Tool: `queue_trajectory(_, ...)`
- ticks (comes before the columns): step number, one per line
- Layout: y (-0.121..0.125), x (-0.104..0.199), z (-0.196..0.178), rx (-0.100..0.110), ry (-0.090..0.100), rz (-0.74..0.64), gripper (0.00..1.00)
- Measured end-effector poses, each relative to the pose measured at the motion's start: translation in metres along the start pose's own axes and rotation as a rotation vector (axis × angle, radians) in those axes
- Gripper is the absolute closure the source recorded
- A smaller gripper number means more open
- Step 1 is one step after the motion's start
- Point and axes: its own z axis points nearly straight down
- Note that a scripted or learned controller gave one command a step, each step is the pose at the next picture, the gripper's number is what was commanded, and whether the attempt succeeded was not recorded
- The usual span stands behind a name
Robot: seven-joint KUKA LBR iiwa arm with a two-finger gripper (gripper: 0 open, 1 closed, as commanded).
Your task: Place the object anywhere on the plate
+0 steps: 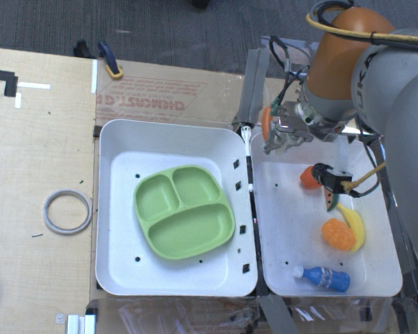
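Though named only as "the object", probably means the small orange piece point(266, 122) at the far left corner of the right bin point(284, 220), since nothing else lies so close to the gripper point(283, 136). Looks slim and upright or steeply tilted there, pressed near the bin wall, partly hidden behind the divider between the bins. Judging by shape and colour, likely a toy vegetable: light, stiff, smooth-skinned, so apt to slip or pivot if pinched near an end. Best taken across the middle of the narrow body, with the squeeze square to its long axis. Sits just to the left of the gripper, touching it or nearly so; cannot tell which, nor whether held. Cannot tell either whether the gripper is spread or closed, being seen from above and masked by cables and the wrist. Worth treating as not yet secured. Across the divider, in the left bin point(119, 191), waits the green plate point(189, 230), three compartments, all bare, lying well apart from the gripper toward the near left. Any compartment serves, so aim for the broad lower one. Farther along the right bin, well clear of the corner, lie an orange fruit point(337, 234), a banana point(355, 221) touching it, and a blue bottle point(324, 278) near the front wall; no need to disturb those.
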Motion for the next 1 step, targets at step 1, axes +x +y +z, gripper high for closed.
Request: queue_trajectory(1, -0.064, 0.0341, -0.0004, -0.001, 0.002, 0.002, 1.0)
